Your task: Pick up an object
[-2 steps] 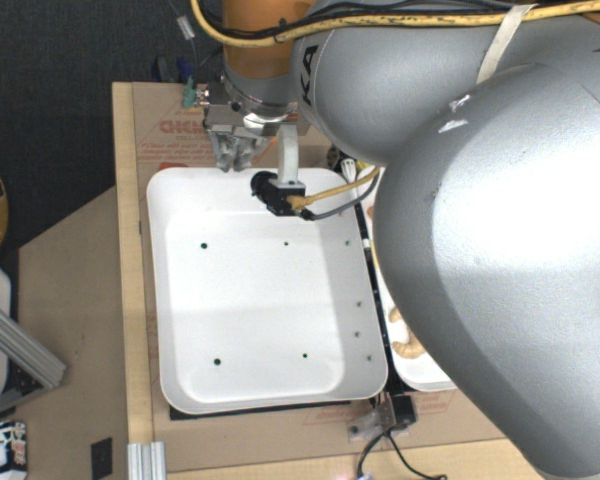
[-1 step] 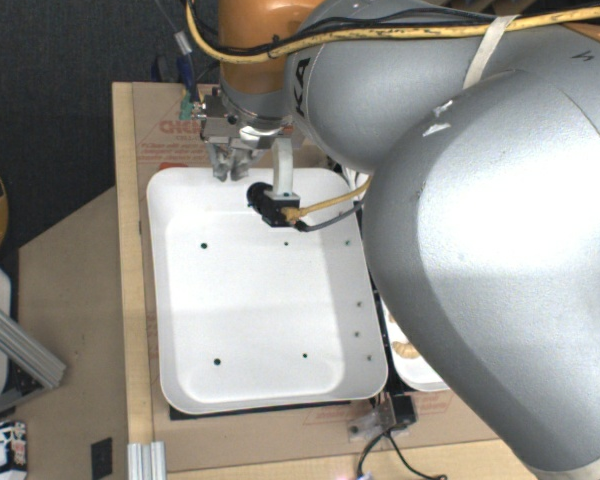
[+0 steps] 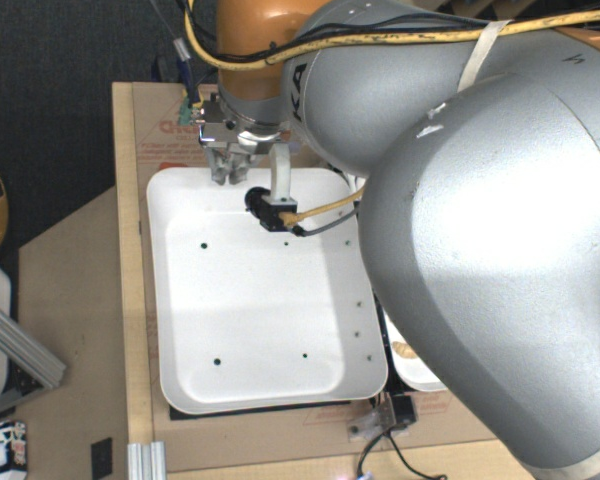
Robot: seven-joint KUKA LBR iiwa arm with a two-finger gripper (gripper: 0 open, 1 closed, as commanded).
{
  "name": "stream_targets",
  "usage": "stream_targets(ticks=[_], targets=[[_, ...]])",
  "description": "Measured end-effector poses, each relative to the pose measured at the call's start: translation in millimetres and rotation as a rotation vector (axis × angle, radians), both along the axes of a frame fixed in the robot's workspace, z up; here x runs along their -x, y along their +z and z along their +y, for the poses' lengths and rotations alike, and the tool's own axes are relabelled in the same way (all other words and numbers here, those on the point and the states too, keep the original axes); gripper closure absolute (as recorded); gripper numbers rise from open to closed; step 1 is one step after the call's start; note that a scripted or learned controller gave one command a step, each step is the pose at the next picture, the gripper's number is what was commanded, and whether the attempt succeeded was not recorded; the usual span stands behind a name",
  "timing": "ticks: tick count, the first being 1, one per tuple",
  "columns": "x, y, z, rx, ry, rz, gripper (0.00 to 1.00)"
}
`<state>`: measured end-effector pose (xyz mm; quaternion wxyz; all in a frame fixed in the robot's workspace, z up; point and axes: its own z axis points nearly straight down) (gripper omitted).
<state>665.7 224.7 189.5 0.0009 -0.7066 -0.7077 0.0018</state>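
Bench edge: the brown board runs along the near and left sides of the bins. A small black plug with a cable sits at its near lip.

Left bin: the left bin is shallow and white, with rounded corners. Its floor shows a few small dark dots.

My arm: the grey bulk of my arm crosses from the right, high above the bench, and covers most of the right bin.

Right bin: only a near corner of the right bin shows, just beside the left bin and under my arm.

Object: a small tan thing lies in that visible corner, at the edge of my arm's outline. I cannot tell what it is. It is well apart from my claw.

Claw: my claw points down at the far rim of the left bin, left of that rim's middle. I cannot tell whether it is released or clenched, nor whether it touches the bin.

Orange band: the orange band stands directly above the claw, farthest back.
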Motion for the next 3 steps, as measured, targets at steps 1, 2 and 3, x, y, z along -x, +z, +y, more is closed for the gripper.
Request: stream_targets(ticks=[1, 2, 3], targets=[[0.0, -9.3, 0.0, 0.0, 0.0, 0.0, 1.0], [-0.3, -7.7, 0.2, 0.0, 0.0, -0.002, 1.0], [-0.1, -9.2, 0.1, 0.0, 0.0, -0.001, 1.0]])
